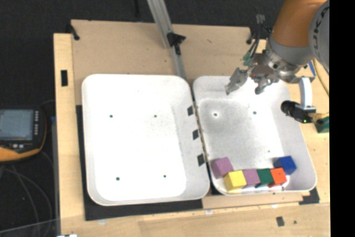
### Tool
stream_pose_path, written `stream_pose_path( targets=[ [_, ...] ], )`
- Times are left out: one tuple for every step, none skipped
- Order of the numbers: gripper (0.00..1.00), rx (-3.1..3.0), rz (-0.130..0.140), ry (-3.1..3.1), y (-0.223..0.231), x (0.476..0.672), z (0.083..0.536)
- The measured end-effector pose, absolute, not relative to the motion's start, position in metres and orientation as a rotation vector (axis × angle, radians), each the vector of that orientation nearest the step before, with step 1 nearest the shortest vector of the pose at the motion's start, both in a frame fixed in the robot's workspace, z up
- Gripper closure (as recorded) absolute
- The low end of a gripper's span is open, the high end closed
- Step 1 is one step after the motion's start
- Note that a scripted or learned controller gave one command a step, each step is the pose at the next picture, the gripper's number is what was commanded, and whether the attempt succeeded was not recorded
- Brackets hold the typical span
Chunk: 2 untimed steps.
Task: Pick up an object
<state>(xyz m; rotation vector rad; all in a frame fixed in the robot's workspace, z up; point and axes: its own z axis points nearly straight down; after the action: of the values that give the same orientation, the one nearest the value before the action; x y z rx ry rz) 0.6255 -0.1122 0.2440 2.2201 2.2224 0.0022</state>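
Observation:
My gripper [244, 86] hangs over the far edge of the right bin [249, 125], its two fingers spread apart with nothing between them. Several small blocks lie in a row along that bin's near edge, well below the gripper: a purple block [222, 166], a yellow block [235, 179], a second purple block [251, 177], a green block [264, 176], an orange block [278, 176] and a blue block [286, 164].
The left bin [138, 136] sits beside the right one, with small black clips along the shared edge. A slanted metal rail [158, 8] runs from the top down to the bins' far side. A handheld pendant [19, 130] lies off the bench at left.

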Motion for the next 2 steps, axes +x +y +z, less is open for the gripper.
stream_pose_path(
  targets=[
    [1.0,2.218,0.005,2.221,-0.113,0.626,0.255],
    [1.0,2.23,-0.011,2.223,-0.126,0.564,0.18]
  ],
)
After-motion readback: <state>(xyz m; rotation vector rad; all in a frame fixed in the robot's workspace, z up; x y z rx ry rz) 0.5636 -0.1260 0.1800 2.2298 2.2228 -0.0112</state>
